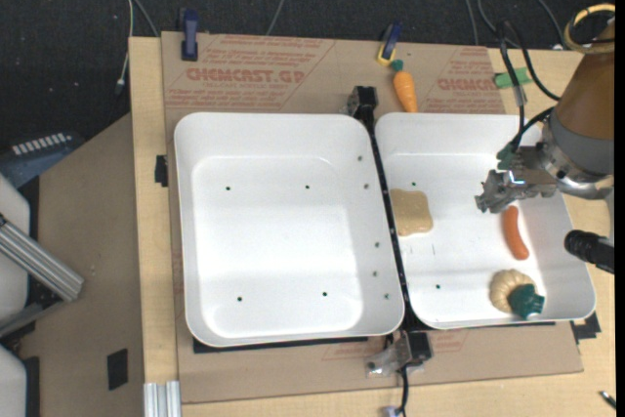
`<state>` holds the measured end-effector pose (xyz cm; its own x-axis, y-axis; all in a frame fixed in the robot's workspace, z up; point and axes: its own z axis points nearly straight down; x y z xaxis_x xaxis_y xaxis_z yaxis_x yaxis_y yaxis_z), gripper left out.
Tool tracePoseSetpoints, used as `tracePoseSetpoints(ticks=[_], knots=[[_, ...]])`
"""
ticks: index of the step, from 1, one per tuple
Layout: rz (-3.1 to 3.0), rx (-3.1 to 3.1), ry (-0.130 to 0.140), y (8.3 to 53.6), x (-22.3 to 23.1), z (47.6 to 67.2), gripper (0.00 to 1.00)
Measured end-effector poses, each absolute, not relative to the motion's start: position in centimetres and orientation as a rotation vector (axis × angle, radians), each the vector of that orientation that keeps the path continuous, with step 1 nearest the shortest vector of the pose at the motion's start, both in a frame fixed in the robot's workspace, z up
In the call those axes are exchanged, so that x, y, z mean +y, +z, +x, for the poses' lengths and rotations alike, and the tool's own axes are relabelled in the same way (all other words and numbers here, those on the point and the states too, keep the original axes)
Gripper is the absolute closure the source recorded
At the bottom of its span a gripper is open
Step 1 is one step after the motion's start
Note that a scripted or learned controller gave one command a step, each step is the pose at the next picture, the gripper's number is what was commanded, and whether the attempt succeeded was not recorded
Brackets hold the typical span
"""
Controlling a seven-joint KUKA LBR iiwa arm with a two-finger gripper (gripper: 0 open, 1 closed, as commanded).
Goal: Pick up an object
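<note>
Nearest the camera, a pale round bun-shaped object [506,288] lies touching a small teal lump [526,302] in the near corner of the right shallow white bin [459,312], close to that bin's front rim. An orange-red sausage-shaped piece [516,233] lies just below the hand [500,191], apart from it. A tan square slab [410,212] rests to the hand's left, against the wall shared with the left shallow white bin [278,137]; wide bare floor lies between them. An orange carrot-shaped toy [404,91] sits beyond the far rim on the cardboard-covered table [244,63]. Reaching in from the right, the grey arm [586,127] hangs tilted over the right bin. Whether the hand's fingers are spread or pressed together, I cannot tell.
</note>
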<state>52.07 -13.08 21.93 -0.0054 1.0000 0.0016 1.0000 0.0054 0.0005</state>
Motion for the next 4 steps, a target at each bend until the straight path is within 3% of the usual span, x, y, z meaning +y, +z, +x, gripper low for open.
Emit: tracePoseSetpoints(ticks=[4], knots=[[-2.216,-2.227,-0.003,23.1,8.3,60.5,1.00]])
